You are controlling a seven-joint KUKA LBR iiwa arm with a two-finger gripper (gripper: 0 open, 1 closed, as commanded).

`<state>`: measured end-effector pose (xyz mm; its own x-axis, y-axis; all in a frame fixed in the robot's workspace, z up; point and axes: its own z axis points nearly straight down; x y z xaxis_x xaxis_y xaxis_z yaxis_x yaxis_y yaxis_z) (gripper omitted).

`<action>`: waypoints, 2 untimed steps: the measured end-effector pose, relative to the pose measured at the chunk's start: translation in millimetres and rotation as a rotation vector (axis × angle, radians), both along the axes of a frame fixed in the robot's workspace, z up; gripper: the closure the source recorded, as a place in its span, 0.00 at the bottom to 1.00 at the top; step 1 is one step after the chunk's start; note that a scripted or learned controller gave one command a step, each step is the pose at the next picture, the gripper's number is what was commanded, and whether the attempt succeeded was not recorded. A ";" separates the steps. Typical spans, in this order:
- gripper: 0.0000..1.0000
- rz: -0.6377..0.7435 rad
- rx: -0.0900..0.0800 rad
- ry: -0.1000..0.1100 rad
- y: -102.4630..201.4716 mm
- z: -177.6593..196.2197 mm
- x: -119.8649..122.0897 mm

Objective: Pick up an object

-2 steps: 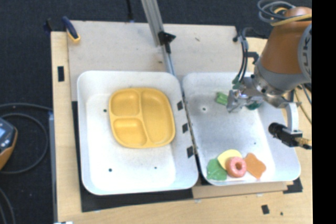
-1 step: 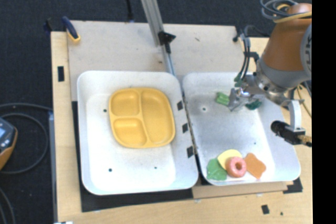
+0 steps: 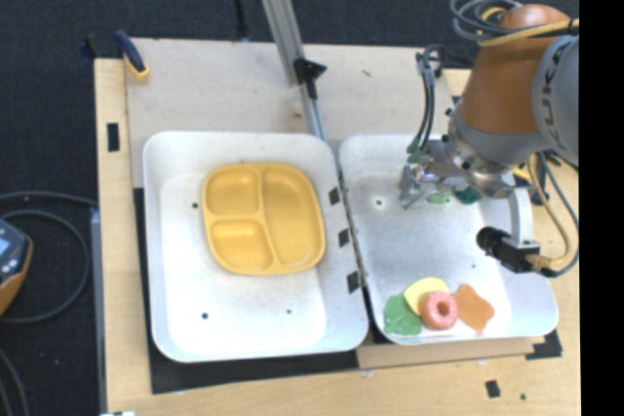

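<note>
Right bin [image 3: 390, 248]: toys crowd near rim, front edge; wide bare floor behind them. Pink ring doughnut [image 3: 440, 310] against yellow piece [image 3: 424, 290], green piece [image 3: 400, 316] on one side, orange piece [image 3: 475, 307] on other. Claw [image 3: 417, 185] over bin's far part, well apart from toys; finger state: cannot tell. Left bin [image 3: 175, 307]: yellow divided plate [image 3: 263, 217] central, rims free.

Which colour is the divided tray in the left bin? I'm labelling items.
Yellow. The tray with three sections shows clearly in the camera view, lying in the left bin.
</note>
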<state>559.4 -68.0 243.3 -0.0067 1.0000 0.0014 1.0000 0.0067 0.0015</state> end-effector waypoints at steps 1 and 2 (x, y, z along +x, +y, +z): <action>1.00 0.002 0.000 -0.001 54.9 9.8 -1.9; 1.00 0.002 0.000 0.001 114.8 1.0 -12.3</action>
